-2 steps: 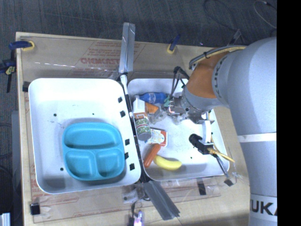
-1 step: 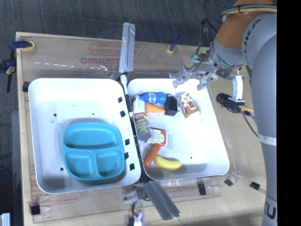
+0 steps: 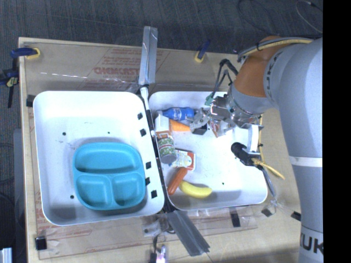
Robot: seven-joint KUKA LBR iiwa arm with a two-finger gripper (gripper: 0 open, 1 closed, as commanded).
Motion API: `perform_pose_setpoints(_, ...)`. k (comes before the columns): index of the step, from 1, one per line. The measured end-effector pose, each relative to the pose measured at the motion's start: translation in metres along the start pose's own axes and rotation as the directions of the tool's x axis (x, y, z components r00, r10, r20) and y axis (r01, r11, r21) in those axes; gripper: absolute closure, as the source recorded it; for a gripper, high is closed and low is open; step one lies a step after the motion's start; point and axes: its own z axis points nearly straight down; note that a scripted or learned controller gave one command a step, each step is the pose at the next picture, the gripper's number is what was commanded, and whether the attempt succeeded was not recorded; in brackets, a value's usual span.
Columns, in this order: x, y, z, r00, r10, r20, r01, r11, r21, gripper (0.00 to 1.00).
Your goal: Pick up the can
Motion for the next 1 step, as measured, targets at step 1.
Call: perform_pose_setpoints(1,0.037,-0.0046,-0.0692,0.998,0.059,-0.001,-0.059,0.998,-0.003,0.0)
